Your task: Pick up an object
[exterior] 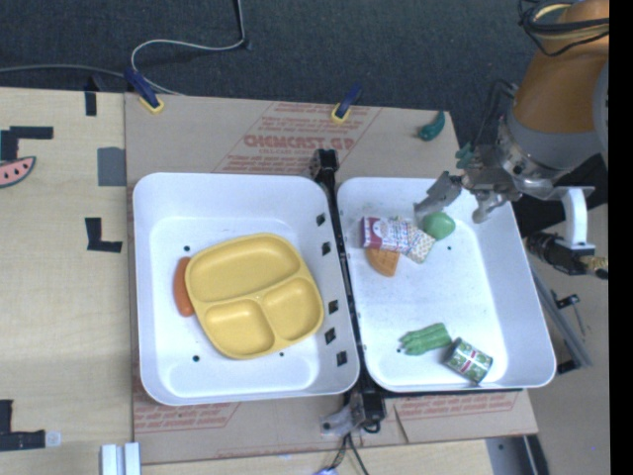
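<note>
- A brown cardboard sheet [287, 137] lies on a wooden bench, with dark carpet at 12 o'clock. Two white bins sit side by side on it.
- The arm [564, 77] is cut off at the picture's edge at 2 o'clock, so its top part is hidden.
- An orange thing [182, 287] peeks out from under the yellow tray [254, 294]; most of it is covered.
- The gripper [461, 201] hangs over the right bin [514, 295] at its 12 o'clock side. Its two fingers are spread apart and nothing is between them.
- A green ball [438, 226] sits just under the fingers. I cannot tell if they touch it.
- Beside the ball lie a red and white packet [394, 235] and an orange piece [384, 261].
- At 6 o'clock in that bin are a green toy [424, 339] and a small can [467, 359].
- The left bin [158, 216] holds the yellow tray.
</note>
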Available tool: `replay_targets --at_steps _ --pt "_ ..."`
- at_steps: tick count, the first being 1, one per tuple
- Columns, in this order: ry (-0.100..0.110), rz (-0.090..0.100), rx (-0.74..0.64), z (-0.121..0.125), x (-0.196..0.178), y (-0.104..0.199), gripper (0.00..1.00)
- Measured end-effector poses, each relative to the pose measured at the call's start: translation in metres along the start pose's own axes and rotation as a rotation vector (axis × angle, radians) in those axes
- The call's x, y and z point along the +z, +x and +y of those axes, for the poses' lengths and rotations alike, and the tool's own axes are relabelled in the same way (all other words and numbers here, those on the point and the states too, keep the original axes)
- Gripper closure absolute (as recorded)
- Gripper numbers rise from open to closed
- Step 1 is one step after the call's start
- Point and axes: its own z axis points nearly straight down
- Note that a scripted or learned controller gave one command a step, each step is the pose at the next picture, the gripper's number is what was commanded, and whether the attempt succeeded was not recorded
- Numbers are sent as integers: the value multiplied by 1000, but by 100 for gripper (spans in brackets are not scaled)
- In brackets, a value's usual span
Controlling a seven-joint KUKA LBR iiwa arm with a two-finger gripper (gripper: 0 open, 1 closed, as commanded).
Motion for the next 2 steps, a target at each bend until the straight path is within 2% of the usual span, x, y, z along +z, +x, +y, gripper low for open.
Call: replay_targets --at_steps 1,2 --pt "3 0 3 5 95 -59 0" --pt "-7 -1 1 34 187 -47 0"
